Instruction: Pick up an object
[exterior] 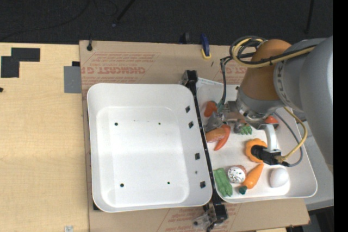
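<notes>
White plastic bins are sitting side by side on the bench; the left bin [109, 117] is lying bare apart from small dark marks on its floor, while the right bin [304, 185] is carrying all the clutter. The arm [283, 79] is reaching in from the right, and its gripper [222, 116] is hanging low over the upper left part of the right bin, close to the divider. How the claw is set I cannot tell from this angle: the wrist housing is hiding it, and nothing is showing as held. Candidate objects are lying right beneath and beside it: an orange-red piece [210, 108] near the divider and a red pepper-like piece [220, 137] just below. Further down are resting a green piece [222, 181], a speckled ball [236, 174], a carrot [253, 175] and a white egg [278, 177]. Judging by the pose, the approach or grasp-attempt step is in hand. The next move is calling for a firm close on one piece, then a straight lift clear of its neighbours.
</notes>
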Motion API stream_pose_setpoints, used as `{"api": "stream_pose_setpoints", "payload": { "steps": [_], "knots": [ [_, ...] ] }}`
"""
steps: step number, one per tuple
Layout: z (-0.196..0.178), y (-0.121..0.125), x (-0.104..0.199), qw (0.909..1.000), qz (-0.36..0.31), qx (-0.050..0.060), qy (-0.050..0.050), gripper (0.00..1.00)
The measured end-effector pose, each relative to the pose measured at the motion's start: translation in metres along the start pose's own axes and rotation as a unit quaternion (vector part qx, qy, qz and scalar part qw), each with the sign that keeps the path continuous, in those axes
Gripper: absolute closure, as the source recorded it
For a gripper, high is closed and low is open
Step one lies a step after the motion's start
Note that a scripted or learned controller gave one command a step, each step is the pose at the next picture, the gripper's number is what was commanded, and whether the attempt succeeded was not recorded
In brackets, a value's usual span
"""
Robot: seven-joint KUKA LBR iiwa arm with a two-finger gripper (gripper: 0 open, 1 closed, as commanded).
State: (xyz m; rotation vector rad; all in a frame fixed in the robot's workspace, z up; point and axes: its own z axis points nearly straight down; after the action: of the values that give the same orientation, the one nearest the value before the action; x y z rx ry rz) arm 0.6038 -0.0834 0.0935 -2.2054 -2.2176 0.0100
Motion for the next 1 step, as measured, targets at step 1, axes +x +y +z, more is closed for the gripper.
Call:
{"api": "stream_pose_setpoints", "payload": {
  "steps": [1],
  "knots": [
    [0.0075,-0.0584,-0.0472,1.0000,0.004,-0.003,-0.002,0.00]
  ]
}}
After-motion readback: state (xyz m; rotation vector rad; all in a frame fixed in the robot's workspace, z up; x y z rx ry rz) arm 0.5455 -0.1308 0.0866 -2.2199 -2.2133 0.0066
